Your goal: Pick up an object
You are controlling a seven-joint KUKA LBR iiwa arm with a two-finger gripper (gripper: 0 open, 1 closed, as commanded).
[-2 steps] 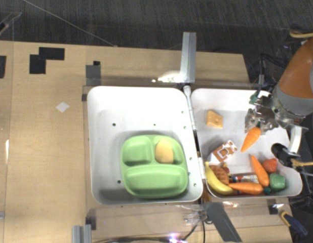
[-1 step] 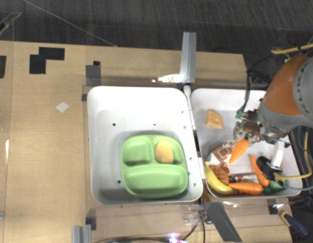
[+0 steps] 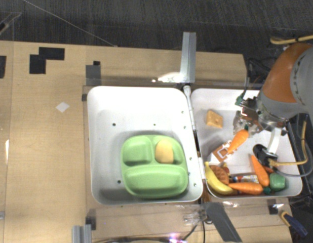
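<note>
Fingers clamped on carrot

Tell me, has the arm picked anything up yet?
Looks like it has: a carrot sits at the gripper, tilted above the right bin, so the grab seems done. In hand: lifting it. Left: carrying it clear. A yellow fruit already lies in the green tray.

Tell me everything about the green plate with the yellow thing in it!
The green plate is a rounded, smooth tray that looks like plastic, split into three sections: two small ones at the far side and one wide one at the near side. It lies flat in the near half of the left bin. A yellow, egg-shaped thing, maybe a toy lemon, sits in the small section on the right. Only the bin floor touches the plate.
</note>
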